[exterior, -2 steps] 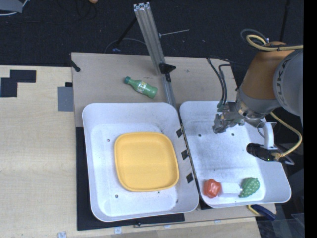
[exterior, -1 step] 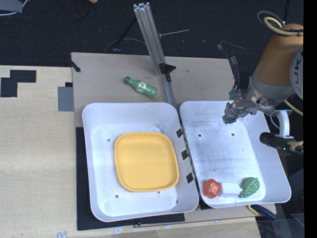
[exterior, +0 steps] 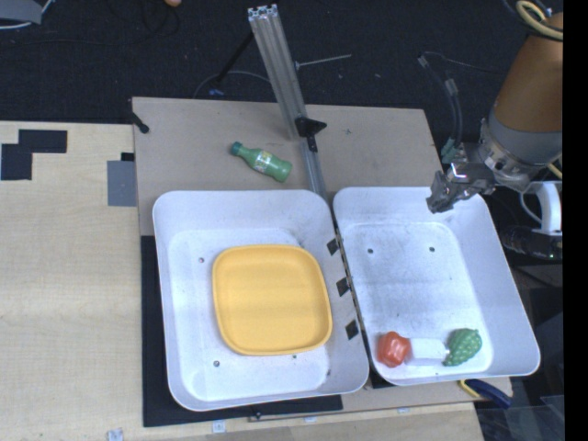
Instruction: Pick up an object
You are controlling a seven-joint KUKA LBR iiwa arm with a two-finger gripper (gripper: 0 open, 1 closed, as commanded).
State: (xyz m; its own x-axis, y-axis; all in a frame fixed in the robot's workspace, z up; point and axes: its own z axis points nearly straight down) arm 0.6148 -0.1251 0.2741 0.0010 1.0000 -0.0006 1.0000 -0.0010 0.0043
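Note:
In the right bin [exterior: 418, 274], near its front edge, lie a small red object [exterior: 393, 348], a white piece [exterior: 425, 349] and a green broccoli-like toy [exterior: 462, 346] in a row. A yellow square plate [exterior: 271, 298] sits in the left bin [exterior: 184, 246]. My gripper [exterior: 442, 196] hangs over the right bin's far right corner, well away from the three small objects. Nothing shows between or under it.
A green bottle [exterior: 262, 161] lies on the bench behind the left bin. A slanted aluminium rail [exterior: 283, 62] rises behind the bins' divide. Black clips [exterior: 342, 286] line the divide. Cables run at the far right.

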